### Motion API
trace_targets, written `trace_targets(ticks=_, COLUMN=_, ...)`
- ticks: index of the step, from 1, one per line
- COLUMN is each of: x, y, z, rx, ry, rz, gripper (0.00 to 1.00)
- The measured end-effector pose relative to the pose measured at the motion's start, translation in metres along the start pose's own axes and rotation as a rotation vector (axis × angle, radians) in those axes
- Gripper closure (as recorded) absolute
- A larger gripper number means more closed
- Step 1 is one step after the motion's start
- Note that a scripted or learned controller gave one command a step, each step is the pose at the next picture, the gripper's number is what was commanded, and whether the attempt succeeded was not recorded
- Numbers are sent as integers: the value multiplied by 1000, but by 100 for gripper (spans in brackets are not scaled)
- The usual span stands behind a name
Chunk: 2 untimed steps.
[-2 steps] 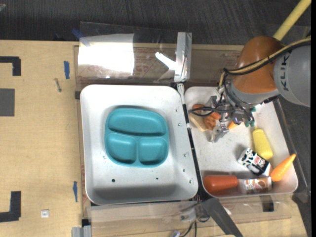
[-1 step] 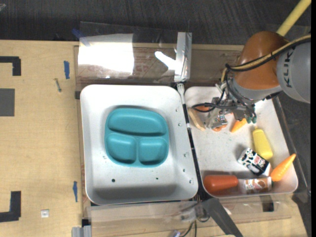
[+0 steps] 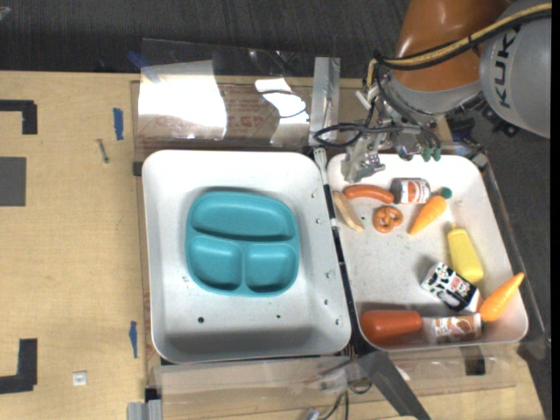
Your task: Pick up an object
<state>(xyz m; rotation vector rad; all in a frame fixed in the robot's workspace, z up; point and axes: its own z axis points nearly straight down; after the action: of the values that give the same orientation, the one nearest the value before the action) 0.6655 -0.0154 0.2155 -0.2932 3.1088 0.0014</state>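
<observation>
Gripper [image 3: 363,160]: hung at the right bin's [image 3: 490,191] far-left corner; finger state could not be told.
Sausage [image 3: 367,193]: lay just below the fingers, apart from them — judged the nearest target.
Pumpkin [image 3: 388,220]: just beyond the sausage, touching a carrot [image 3: 427,213].
Advice: descend squarely over the sausage's middle, jaws across its short axis — clear of the bin wall.
Tray [image 3: 241,241]: far left of the fingers, in the other bin.

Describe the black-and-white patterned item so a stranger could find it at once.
Start at the right-hand white bin, the one full of toy food. Look toward its near right area, just below the yellow block. The black-and-white patterned item lies there, the only cow-spotted thing among orange carrots and red pieces.
</observation>
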Motion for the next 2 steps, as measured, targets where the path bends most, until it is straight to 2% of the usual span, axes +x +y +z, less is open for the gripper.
trace_targets(ticks=1, x=-6, y=2, z=-70, rx=1, ry=3, rz=-20, gripper=100)
trace_targets(ticks=2, x=-11, y=36, z=-67, rx=-1, ry=9, rz=32, gripper=100)
